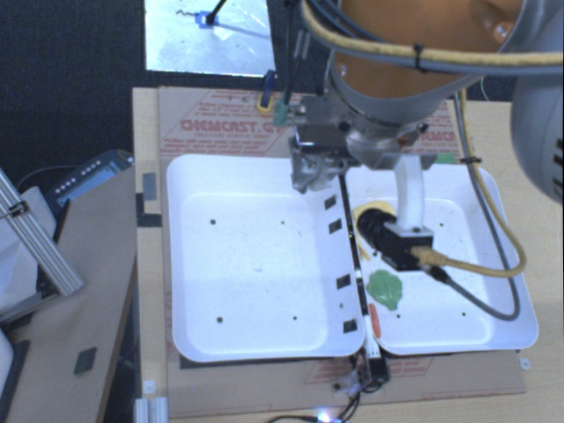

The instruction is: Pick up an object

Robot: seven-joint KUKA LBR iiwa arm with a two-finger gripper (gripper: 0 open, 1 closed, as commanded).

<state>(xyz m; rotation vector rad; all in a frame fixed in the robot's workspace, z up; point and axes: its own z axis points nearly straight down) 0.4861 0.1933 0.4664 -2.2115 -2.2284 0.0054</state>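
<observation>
A slanted overhead view showed two shallow white bins side by side on a bench. The grey and orange arm [423, 25] reached in from the right. Its gripper [307, 176] hung over the far end of the wall where the left bin [256, 263] and the right bin [467, 315] met. Whether the gripper was open or closed could not be told, and nothing was seen held in it.

The likely targets all lay in the right bin. A crumpled green object [385, 287] sat near the dividing wall, with a small orange piece [374, 322] just beside it toward the near edge. A yellow object [374, 210], partly hidden, lay farther back.

To pick well, the gripper would probably need to shift toward the near side and come down centred on the green object. A descent too close to the wall risked a glancing, failed grasp.
</observation>
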